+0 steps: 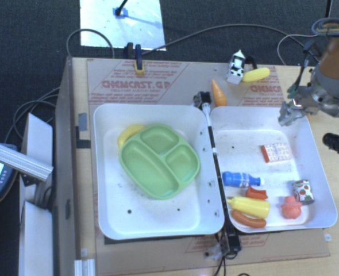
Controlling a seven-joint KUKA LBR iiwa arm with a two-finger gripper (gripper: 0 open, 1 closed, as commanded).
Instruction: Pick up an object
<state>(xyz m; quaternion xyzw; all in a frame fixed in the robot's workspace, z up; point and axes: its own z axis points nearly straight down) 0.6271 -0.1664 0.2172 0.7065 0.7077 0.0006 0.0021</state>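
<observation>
Overhead, the gripper (288, 115) hangs at the far right corner of the right bin (316, 154), just over its rim; whether it is open or closed cannot be told from this slant, and nothing can be seen in it. The grey arm (330, 68) with its orange band reaches in above that corner.

Inside the right bin, a small red-and-white box (275, 152) lies toward the far side, its print too small to read. Nearer the front edge lie a blue bottle (240, 180), a yellow banana-shaped toy (249, 206) with red sausage-like pieces touching it, an orange-pink lump (291, 208), and a small dark-and-white packet (302, 191) near the right wall.

The left bin (109, 154) holds a green divided tray (159, 160) lying over a yellow object (128, 134).

Behind the bins, the brown board (158, 82) reads "CHEMCAST GP" in red. On it sit an orange carrot-like toy (218, 92), a black-and-white figure (236, 66) and a yellow toy (255, 74).
</observation>
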